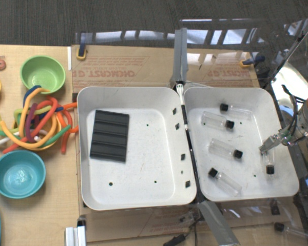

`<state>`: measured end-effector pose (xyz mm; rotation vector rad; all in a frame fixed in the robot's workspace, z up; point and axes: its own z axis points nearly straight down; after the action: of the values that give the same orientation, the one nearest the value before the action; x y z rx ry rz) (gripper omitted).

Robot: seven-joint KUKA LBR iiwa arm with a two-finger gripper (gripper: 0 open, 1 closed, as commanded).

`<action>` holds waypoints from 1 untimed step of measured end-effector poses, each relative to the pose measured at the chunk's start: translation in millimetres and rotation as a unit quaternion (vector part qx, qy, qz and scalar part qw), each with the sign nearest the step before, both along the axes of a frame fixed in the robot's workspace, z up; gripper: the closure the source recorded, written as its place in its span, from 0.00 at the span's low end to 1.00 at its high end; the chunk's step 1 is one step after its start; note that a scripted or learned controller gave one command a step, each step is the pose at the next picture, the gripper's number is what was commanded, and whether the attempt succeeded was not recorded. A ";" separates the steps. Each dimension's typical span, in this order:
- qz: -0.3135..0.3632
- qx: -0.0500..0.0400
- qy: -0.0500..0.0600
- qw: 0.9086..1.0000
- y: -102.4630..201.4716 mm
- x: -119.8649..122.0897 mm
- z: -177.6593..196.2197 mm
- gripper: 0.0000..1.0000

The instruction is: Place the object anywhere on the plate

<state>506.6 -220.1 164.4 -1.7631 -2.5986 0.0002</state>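
Approach step: gripper [271,146] hovers low in right bin [256,186] above a capped vial [269,165], grip state indiscernible; next, grasp and carry to black plate [110,136].

You get even, bright overhead light, soft shadows inside the white bins [136,201], blown-out glare at the bench's far right corner, slight softness throughout, clear vials [223,150] hard to resolve

Five clear vials [225,150], one black plate [110,136], three bowls [42,74].
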 end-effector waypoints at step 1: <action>0.009 -0.001 -0.001 1.000 -2.4 15.7 28.9 1.00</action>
<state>522.3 -222.5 193.3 -1.7405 -2.6173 -0.0001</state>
